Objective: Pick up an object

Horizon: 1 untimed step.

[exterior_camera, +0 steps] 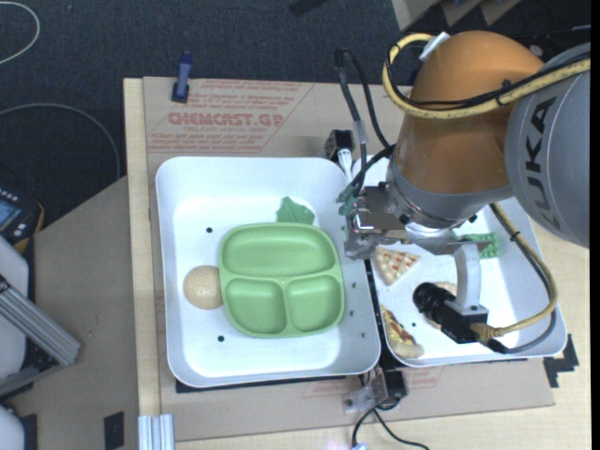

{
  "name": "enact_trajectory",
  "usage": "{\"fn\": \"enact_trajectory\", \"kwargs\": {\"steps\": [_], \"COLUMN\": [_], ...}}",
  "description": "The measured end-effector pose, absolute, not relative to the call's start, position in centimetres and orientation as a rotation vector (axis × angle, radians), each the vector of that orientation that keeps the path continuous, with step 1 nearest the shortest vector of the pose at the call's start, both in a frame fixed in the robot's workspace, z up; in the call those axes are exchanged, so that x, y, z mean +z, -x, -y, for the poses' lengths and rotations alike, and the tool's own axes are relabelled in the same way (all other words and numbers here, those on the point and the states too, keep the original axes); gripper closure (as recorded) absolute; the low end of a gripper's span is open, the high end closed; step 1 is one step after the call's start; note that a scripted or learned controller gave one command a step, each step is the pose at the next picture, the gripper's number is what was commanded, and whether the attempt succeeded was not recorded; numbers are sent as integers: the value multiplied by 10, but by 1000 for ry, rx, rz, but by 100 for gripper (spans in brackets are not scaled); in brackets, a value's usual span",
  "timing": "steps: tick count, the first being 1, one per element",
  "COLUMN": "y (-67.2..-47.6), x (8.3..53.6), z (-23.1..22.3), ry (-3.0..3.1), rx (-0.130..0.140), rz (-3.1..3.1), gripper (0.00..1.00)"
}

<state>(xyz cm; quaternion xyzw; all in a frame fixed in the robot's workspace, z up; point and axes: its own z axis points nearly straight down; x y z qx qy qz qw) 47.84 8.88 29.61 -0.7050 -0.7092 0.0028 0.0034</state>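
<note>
Green tray (281, 279) lies mid left bin (178, 251); my jaws hang over that bin's right edge, open or closed I cannot tell

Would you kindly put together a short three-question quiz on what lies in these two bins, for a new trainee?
1. True or false: the green divided plate lies in the left bin.
2. What sits just left of that plate?
A) a beige round item
B) a red cup
C) a metal spoon
3. Fill the gap: the toy pizza slice lies in the ___ bin.

Key: 1 true; 2 A; 3 right.
</note>
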Motion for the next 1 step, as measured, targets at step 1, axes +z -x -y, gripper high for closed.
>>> {"fn": "enact_trajectory", "kwargs": {"steps": [1], "y": [-480], "x": [419], "z": [-135], "ry": [2218], "rx": [-24], "rz": [2235], "gripper": [100]}}
